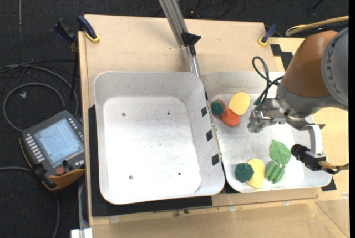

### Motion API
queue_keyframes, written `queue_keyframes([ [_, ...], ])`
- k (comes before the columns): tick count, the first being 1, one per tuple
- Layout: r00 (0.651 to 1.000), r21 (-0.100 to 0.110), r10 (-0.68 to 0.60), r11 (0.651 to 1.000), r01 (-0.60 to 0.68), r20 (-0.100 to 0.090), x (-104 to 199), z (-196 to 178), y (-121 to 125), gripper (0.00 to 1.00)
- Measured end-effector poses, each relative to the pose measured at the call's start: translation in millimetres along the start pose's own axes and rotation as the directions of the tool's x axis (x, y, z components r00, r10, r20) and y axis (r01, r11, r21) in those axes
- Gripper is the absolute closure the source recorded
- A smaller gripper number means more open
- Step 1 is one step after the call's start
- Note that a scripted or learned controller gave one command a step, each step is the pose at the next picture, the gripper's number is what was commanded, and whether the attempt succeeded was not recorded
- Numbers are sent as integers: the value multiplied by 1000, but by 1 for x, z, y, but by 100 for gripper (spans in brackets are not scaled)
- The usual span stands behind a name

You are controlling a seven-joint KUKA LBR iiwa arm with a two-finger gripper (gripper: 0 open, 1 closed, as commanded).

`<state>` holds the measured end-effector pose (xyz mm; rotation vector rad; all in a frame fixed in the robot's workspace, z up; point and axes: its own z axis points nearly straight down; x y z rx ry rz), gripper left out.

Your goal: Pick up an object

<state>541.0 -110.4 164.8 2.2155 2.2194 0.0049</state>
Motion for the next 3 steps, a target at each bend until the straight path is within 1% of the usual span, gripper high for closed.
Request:
queue_keyframes([
  [1,1000,1,-1,1000,1,0,-2,-48,11,100],
  [2,1000,-1,-2,1000,2,0,1,-105,22,100],
  [3,1000,6,-6,1000,6,-3,58,-107,23,100],
])
